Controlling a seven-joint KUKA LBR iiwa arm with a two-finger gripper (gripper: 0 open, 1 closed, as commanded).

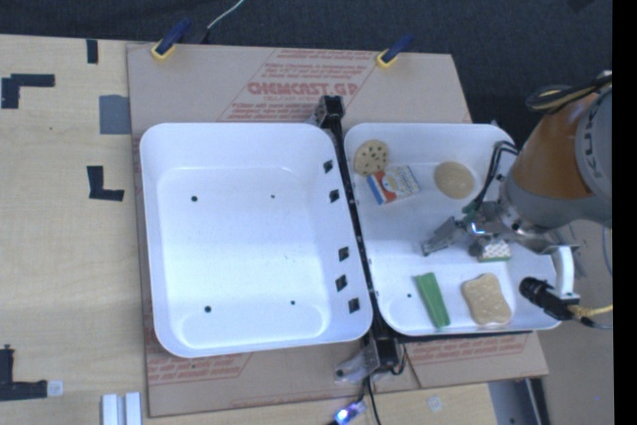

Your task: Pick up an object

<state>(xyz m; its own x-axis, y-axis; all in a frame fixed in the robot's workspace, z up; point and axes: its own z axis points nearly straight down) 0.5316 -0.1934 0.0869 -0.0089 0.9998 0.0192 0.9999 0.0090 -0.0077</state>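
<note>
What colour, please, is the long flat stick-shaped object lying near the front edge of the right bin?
Green: the long flat stick is plain green, seen best in the camera view.

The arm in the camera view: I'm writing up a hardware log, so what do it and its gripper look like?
The arm is grey with a broad orange band above the wrist. A thin cable loops down beside the band. The gripper is a small metallic grey assembly, with a black fitting near the wrist.

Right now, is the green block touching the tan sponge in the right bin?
Apart. The camera view shows bare white bin floor between the green block and the tan sponge.
</note>
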